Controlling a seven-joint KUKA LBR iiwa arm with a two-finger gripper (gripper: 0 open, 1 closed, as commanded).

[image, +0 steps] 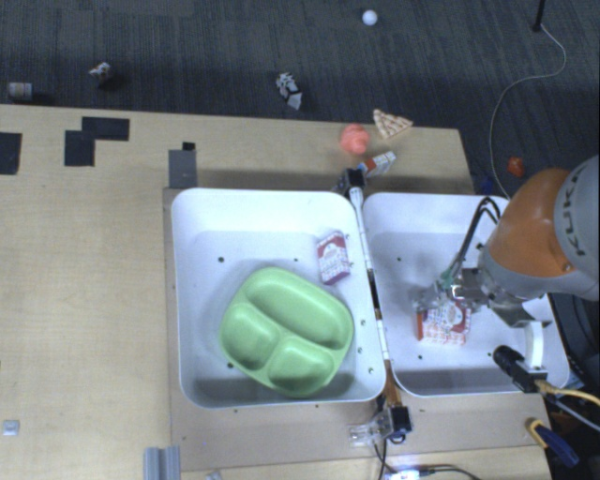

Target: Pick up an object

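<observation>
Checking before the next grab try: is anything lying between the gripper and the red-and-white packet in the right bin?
Nothing visible does. The gripper is right over the red-and-white packet in the right bin, with no other object near it.

Two white bins sit on a pale tan wooden bench. The left bin holds a light green tray and a small red-and-white packet. The right bin holds another packet — red and white, with a busy printed pattern. The arm is grey with an orange band. On the bench edge lie a pink ball, a tan wedge with darker specks, and a white tube with a red tip. Black rectangles mark the bench's far side. The floor is dark blue-grey carpet — a small white ball rests on it.
</observation>
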